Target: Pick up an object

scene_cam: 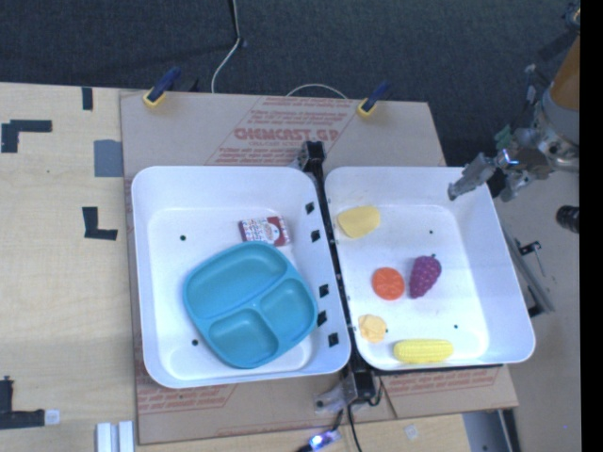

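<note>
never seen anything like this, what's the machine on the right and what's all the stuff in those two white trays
This is a single photo from a camera fixed above a workbench, looking down at a slant. The grey machine at the right edge is a robot arm; its claw hangs above the far right corner of the right bin, holding nothing. Its job is to pick up an object.

The right bin holds toy food: a yellow lemon-like piece, an orange fruit, purple grapes, a small yellow piece and a corn cob. The left bin holds a blue divided plate and a small red-and-white packet.
</note>
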`<state>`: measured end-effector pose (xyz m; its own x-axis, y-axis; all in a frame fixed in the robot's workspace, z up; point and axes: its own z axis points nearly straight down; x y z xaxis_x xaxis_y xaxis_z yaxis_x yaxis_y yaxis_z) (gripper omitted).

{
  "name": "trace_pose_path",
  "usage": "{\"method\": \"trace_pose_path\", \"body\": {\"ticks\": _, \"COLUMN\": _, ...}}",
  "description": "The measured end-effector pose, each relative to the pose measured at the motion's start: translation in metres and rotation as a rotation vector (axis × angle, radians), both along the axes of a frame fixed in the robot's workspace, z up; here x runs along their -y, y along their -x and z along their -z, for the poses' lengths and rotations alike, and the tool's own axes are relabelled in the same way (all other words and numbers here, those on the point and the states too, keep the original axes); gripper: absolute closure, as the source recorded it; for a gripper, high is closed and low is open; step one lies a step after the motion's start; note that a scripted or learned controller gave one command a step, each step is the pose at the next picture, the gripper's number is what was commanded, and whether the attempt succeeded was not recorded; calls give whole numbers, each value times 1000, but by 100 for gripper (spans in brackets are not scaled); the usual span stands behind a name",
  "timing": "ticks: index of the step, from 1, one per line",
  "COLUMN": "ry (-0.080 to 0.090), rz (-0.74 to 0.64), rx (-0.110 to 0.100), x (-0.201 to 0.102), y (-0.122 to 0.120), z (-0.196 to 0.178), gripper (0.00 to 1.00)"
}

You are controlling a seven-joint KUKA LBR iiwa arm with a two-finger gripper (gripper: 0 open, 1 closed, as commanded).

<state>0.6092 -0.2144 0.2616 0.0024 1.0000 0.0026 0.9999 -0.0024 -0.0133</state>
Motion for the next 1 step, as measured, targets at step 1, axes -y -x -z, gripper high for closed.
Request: {"method": "trace_pose_path", "body": {"ticks": 1, "ry": 3, "rz": -4, "rx": 12, "x": -1, "y": -2, "z": -8, "gripper": 0}}
